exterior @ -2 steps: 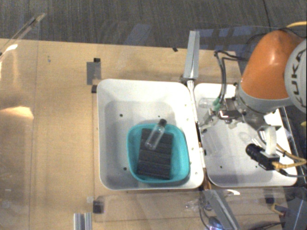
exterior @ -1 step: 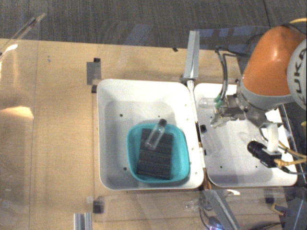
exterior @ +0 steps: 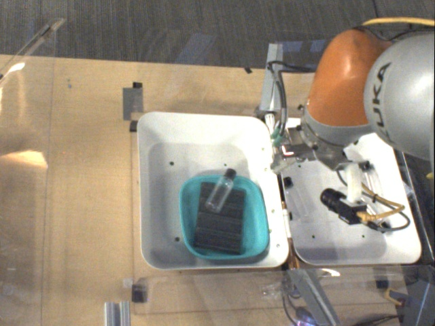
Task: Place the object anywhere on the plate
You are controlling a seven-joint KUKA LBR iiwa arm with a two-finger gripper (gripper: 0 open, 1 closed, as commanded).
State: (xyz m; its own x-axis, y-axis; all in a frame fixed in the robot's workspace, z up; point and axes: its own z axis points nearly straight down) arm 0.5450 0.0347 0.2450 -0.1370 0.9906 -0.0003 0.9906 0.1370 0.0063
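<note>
The clear bottle with its black cap lies tilted on the teal plate, cap toward the far side. You can see its lower end resting on top of a black ribbed block, which lies flat on the same plate and takes up most of its middle. The plate sits in the near right part of the left bin, close to that bin's near and right walls. Nothing is touching the bottle from above.

Look right and you find the gripper well apart from the bottle, over the seam where the left bin meets the right bin. The arm covers most of it, with the orange band and grey casing bulking over the far half of the right bin. You cannot tell from here how wide the gripper stands, and nothing can be seen held in it. Both bins rest on the pale wooden bench.
</note>
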